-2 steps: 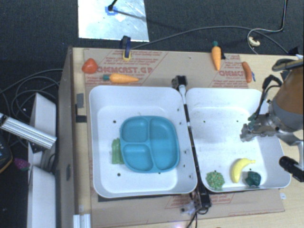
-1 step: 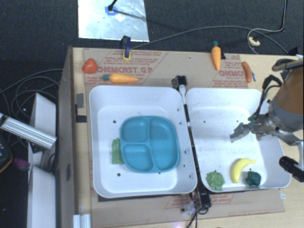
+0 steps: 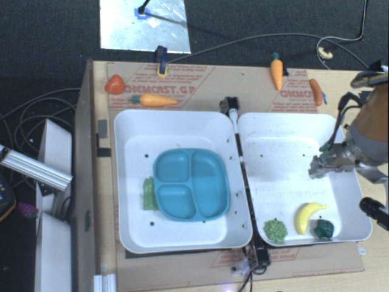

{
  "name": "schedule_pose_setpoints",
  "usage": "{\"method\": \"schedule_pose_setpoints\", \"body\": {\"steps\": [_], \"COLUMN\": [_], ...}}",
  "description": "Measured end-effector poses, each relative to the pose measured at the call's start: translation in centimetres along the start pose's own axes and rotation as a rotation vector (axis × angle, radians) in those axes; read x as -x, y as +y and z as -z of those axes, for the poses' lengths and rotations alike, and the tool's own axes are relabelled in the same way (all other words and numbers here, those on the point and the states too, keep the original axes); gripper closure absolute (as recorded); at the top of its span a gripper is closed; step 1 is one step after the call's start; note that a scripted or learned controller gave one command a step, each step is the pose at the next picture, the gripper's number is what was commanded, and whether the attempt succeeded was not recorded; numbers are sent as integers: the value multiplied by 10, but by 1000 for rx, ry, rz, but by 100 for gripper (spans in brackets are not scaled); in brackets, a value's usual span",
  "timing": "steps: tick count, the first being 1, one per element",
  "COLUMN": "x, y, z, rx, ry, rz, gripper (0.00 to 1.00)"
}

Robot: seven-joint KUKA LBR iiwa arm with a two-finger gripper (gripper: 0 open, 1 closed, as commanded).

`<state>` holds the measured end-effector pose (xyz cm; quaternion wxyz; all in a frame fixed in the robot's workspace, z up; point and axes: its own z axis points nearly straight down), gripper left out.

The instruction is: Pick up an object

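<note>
Right bin [image 3: 285, 132]: one banana [image 3: 308, 216], one grape bunch [image 3: 275, 230], one dark-green item [image 3: 324, 229]. Tool [image 3: 319, 166] state unclear.

This looks like a robotics lab. A cardboard-covered bench [image 3: 200, 87] stands on dark carpet, with loose cables [image 3: 36, 117] trailing left of it. Beyond the bench, a shiny metal sheet [image 3: 144, 17] lies on the floor, possibly a mounting plate.

The arm [image 3: 371, 123] reaches in from the right edge, its grey body bent downward and leftward. An orange band shows above the wrist. The gripper [image 3: 319, 165] hangs low at the arm's left end, pointing left, its tip small and blurred.
</note>
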<state>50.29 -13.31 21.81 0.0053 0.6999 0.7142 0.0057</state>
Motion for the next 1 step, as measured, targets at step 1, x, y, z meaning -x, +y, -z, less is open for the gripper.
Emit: {"method": "schedule_pose_setpoints", "body": {"steps": [1], "x": [-21], "y": [56], "z": [-13], "rx": [-13], "ry": [0], "rz": [-16], "gripper": [100]}}
